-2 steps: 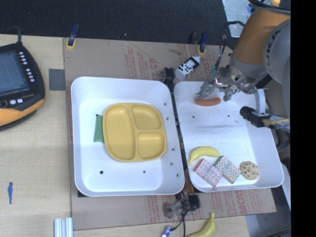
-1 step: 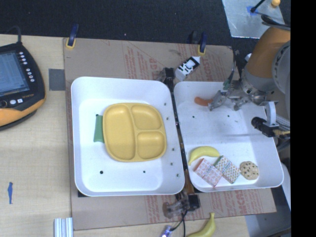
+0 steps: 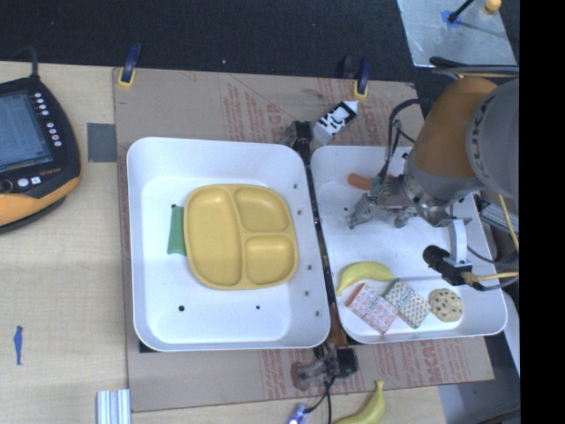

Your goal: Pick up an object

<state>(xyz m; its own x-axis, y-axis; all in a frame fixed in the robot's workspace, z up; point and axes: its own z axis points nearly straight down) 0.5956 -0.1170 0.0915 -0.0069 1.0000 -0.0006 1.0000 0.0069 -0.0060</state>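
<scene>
The left bin (image 3: 141, 237), well to the claw's left, holds a yellow divided plate (image 3: 240, 235) lying flat, with a green item (image 3: 177, 230) poking out from under its left edge. The right bin (image 3: 340, 162) is the one the arm (image 3: 459, 140) reaches into, and the claw (image 3: 381, 212) sits low over its upper half; whether its fingers are spread or pressed together cannot be told from this angle, and nothing is seen pinched between them. Just above and to the left of the claw lies a small orange carrot-like piece (image 3: 359, 182), its long axis running left to right. Below the claw, a yellow banana (image 3: 362, 275) curves with its long axis roughly left to right, ends turned down. Below that, near the bin's lower edge, sit two patterned packets (image 3: 388, 306) side by side, tilted, and a round cookie (image 3: 446, 305) to their right.
</scene>
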